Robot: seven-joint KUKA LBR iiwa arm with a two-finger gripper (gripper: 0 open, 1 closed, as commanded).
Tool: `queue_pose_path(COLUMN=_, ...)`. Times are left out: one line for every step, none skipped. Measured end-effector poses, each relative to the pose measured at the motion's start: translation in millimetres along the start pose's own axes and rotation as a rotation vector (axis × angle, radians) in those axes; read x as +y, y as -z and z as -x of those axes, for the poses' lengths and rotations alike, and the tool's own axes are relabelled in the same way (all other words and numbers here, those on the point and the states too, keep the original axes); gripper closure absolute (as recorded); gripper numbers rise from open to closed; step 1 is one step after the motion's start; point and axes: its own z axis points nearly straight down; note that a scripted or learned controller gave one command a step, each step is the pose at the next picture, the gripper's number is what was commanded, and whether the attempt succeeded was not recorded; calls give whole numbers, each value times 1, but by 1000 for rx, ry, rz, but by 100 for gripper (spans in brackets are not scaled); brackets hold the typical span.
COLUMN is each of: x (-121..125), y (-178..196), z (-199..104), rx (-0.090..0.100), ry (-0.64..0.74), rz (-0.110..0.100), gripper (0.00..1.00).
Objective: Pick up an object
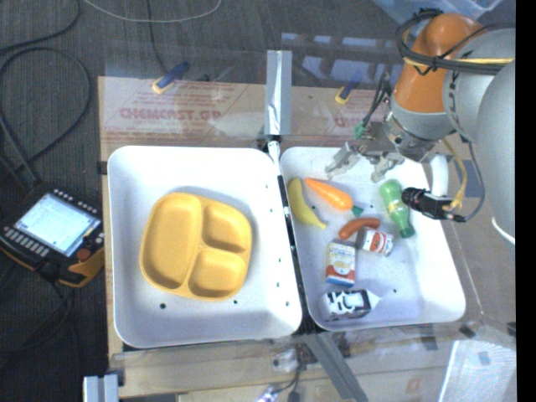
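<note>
Tool (pixel 363 162) open, empty, above right bin's (pixel 435 296) far edge. Carrot (pixel 329 194) near it at 8 o'clock; green bottle (pixel 395 207) at 5. Banana (pixel 303 203) left of carrot. Yellow tray (pixel 197 244) in left bin (pixel 126 224).

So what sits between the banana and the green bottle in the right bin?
In the camera view, the carrot lies between the banana and the green bottle, angled across the bin floor, its near end close to the banana.
</note>
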Motion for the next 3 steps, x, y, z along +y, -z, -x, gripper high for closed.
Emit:
queue_pose_path(x=-15, y=-91, z=2, rx=0, ry=119, rz=4, gripper=0)
queue_pose_path(x=-16, y=-85, z=2, rx=2, ry=116, rz=0, gripper=100)
queue_pose_path(x=26, y=-2, z=-35, rx=-4, ry=-70, rz=1, gripper=100)
